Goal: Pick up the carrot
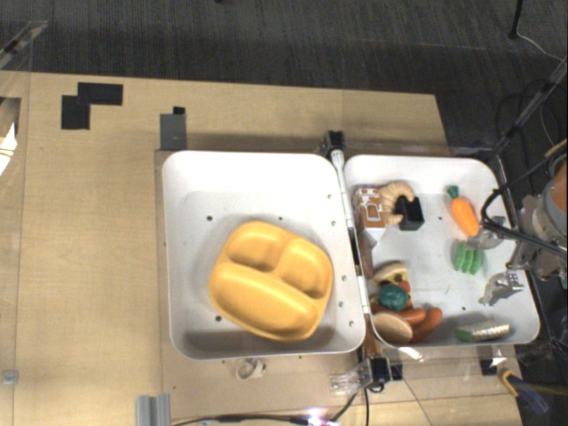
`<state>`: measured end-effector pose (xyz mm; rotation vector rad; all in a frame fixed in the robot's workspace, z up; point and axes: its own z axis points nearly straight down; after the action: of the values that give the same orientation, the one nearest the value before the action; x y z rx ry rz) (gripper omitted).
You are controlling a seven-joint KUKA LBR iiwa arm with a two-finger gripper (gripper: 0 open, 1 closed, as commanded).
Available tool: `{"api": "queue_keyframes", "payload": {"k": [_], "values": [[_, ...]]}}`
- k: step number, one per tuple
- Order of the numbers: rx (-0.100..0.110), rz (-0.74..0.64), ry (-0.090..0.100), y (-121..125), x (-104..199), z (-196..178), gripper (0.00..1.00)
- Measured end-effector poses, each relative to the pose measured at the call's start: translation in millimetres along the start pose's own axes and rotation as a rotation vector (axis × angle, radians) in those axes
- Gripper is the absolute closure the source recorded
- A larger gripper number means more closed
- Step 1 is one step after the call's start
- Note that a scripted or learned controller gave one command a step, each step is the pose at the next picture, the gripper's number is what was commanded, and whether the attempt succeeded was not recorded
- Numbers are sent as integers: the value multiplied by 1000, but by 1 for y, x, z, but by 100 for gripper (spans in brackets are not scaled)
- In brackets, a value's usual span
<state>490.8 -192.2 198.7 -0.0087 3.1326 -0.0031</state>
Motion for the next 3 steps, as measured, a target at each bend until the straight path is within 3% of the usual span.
{"api": "queue_keyframes", "payload": {"k": [1, 2, 3], "values": [[6, -56, -14, -15, -18, 108, 0], [4, -63, -11, -13, -4, 109, 0], [0, -283, -6, -11, -10, 109, 0]]}}
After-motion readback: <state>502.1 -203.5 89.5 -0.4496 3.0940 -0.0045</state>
